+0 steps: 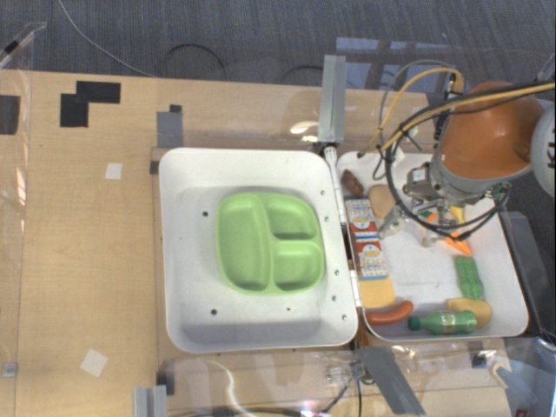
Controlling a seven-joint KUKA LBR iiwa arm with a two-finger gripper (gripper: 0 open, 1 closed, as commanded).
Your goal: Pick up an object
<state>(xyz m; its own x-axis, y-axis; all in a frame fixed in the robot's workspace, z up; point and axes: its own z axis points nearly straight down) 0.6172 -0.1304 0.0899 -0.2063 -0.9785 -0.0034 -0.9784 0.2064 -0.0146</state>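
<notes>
The bench (78, 259) is pale wood-grain, with black square marks near its far left corner and small pale tape patches further along; beyond its far edge lies dark grey ribbed flooring crossed by a thin cable.

The left bin (187, 311) is a shallow white plastic tray with rounded corners and small dark holes in its floor. In its middle rests a lime-green divided plate (269, 241), smooth and glossy, with one long compartment on its left and two smaller ones on its right.

The right bin (504, 315) touches the left one along a shared rim. Against that left edge lies a flat printed carton (367, 250) in red, white and blue; its writing is too small to read. Beyond it, toward the far left corner, sit a small brown piece (352, 182) and a tan rounded piece (380, 201). Toward the near edge lie a yellow slab (377, 292), a red sausage shape (391, 312), a green bottle (445, 322) on its side with a pale label that cannot be read, and a yellow item (470, 307) just behind it. A green ridged piece (469, 276) lies toward the right edge, with an orange carrot-like piece (459, 244) just beyond it.

The arm's orange band (482, 139) hangs over the far right part of this bin, wrapped in yellow and black cables. The gripper (432, 229) points down just beside the orange piece; whether it is wide or narrow cannot be told.
</notes>
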